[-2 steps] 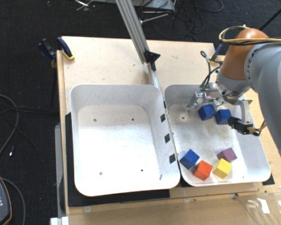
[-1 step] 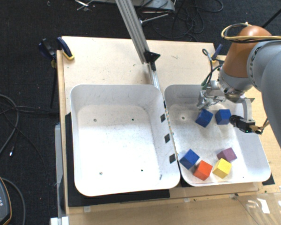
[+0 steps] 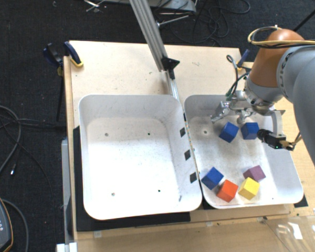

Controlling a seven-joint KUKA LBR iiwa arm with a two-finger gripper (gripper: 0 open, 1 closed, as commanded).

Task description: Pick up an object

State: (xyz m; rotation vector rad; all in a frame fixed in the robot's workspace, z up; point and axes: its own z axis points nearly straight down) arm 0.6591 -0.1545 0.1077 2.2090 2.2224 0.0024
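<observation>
Over the right bin's [image 3: 283,185] far half, the gripper [image 3: 238,121] hangs low, fingers spread, nothing between them. Two blue cubes lie just beneath: one [image 3: 228,132] left, one [image 3: 250,130] right. Near edge: blue [image 3: 212,177], orange [image 3: 227,190], yellow [image 3: 249,188] and purple [image 3: 254,173] cubes clustered.

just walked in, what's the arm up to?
The grey KUKA arm has its claw low in the right white bin, above two blue cubes at the bin's far end. Nothing is visibly gripped. A third blue cube, an orange cube, a yellow cube and a purple cube sit clustered near the front edge.
</observation>
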